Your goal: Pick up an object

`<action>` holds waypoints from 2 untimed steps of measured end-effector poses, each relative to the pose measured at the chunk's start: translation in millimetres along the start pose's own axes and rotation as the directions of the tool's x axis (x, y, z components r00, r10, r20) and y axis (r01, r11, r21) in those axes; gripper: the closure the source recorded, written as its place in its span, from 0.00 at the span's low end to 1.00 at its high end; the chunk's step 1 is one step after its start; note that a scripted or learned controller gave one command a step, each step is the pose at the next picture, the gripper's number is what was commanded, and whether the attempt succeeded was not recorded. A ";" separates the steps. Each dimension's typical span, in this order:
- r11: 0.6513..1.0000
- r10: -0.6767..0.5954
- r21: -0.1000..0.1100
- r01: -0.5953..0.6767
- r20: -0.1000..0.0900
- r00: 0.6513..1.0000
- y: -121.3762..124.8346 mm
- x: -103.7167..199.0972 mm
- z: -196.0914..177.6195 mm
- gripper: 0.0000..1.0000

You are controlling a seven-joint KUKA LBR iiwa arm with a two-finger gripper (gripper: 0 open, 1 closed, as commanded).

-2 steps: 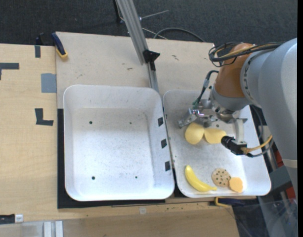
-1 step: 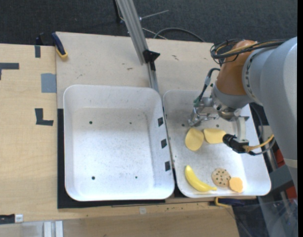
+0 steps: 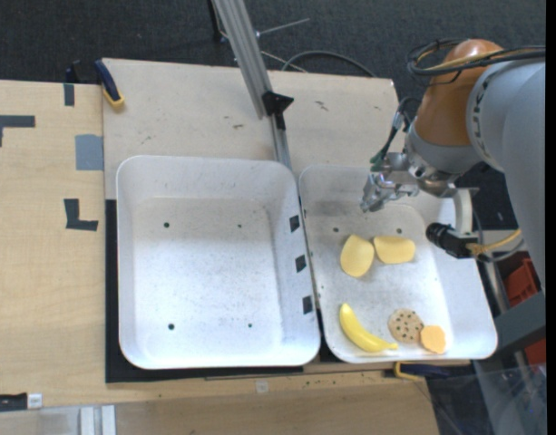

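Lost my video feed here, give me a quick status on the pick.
Gripper over right bin, near its far edge, nothing between its fingers. Two yellow pieces just in front, banana, cookie nearer camera. Nothing blocking.

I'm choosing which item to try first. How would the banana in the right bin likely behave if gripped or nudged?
The banana looks smooth and curved, so it may pivot or slide if nudged. It seems rigid, probably a light plastic toy. The cookie lies close, so a push might bump it.
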State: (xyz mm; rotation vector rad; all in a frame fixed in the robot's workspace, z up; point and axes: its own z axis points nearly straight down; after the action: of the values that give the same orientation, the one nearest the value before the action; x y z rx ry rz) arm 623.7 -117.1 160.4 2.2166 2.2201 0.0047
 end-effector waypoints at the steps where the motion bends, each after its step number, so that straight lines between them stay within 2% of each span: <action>1: 1.000 0.000 0.002 0.000 -0.001 1.000 2.7 3.9 -43.2 1.00; 2: 1.000 -0.001 0.000 0.001 0.000 1.000 2.4 9.1 -105.7 1.00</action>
State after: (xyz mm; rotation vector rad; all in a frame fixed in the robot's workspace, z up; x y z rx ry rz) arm 625.6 -107.9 266.1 2.2162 2.2209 0.0048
